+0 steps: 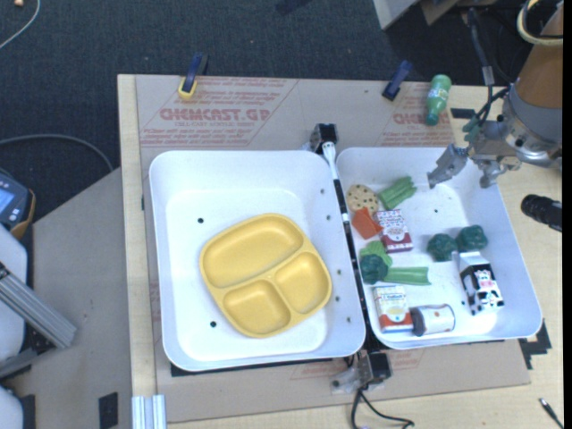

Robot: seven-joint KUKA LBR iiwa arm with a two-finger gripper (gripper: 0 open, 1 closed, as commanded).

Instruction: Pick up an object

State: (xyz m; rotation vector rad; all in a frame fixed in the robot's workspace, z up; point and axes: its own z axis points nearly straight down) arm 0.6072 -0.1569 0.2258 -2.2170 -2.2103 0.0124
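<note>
Left bin [170, 239] holds a yellow three-compartment tray [265, 273], lying well left of the divider between bins. Right bin [514, 231], just across that divider: a cookie [361, 197] and a red piece [366, 223] near the divider, a green pod [397, 190] beside them, a small red-and-white carton [394, 231], broccoli [374, 263], a flat green piece [407, 276], a can on its side [432, 319]. Further from the divider: two dark green pieces [454, 242] and a black-and-white cow toy [481, 286]. Gripper [466, 170] hangs over the bin's far right corner, fingers spread, nothing between them; the green pod is nearest, to its left. Fingertip detail is small, possibly blurred.
</note>
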